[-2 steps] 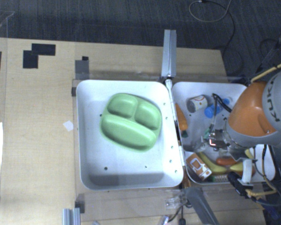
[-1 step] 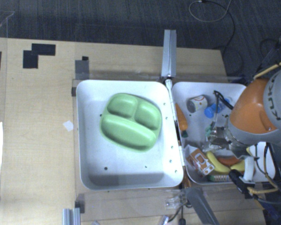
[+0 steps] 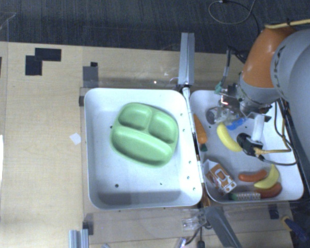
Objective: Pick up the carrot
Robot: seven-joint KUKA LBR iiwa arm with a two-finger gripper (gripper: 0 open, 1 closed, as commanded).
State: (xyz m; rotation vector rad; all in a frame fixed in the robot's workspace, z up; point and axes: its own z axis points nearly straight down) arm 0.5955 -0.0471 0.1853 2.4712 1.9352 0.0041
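The carrot (image 3: pixel 199 130) is a slim orange piece lying lengthwise against the left wall of the right bin (image 3: pixel 297 189), with a dark tip at its near end. My gripper (image 3: pixel 223 112) hangs below the orange-banded wrist over the far part of that bin, a short way right of the carrot and apart from it. It sits just above the top end of a yellow banana (image 3: pixel 228 138). The wrist body hides most of the gripper.
The right bin also holds a second banana (image 3: pixel 270 176), a red sausage (image 3: pixel 251 176), a printed snack packet (image 3: pixel 220 177) and a small blue item (image 3: pixel 236 122). A green divided plate (image 3: pixel 144 133) lies in the left bin (image 3: pixel 101 190). A metal divider (image 3: pixel 186 61) stands between the bins.
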